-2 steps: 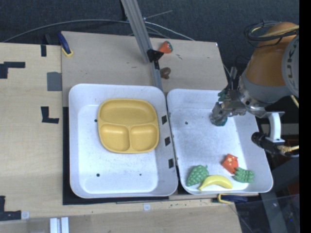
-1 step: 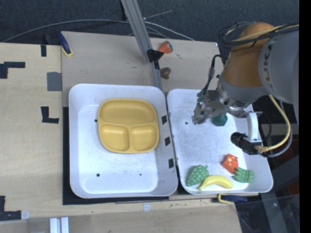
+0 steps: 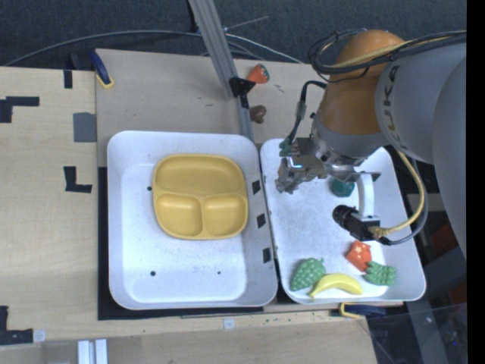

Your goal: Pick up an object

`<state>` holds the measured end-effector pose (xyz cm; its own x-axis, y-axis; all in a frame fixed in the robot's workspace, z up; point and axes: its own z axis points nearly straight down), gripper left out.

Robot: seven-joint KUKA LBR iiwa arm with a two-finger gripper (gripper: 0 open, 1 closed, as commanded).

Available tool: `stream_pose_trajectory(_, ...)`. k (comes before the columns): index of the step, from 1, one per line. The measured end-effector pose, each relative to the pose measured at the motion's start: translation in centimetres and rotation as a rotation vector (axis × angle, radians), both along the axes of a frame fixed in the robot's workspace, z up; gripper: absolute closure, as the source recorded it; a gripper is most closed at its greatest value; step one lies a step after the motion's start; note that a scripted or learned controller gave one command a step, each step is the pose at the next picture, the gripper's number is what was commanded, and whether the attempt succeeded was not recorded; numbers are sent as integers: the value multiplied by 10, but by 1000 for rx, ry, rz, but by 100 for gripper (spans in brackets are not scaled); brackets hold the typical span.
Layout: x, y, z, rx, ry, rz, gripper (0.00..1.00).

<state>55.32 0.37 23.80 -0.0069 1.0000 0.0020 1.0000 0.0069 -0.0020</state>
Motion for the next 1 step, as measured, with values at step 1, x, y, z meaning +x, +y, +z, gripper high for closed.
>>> stream_pose_trajectory(1,12,53,-12,-1,0,0,100)
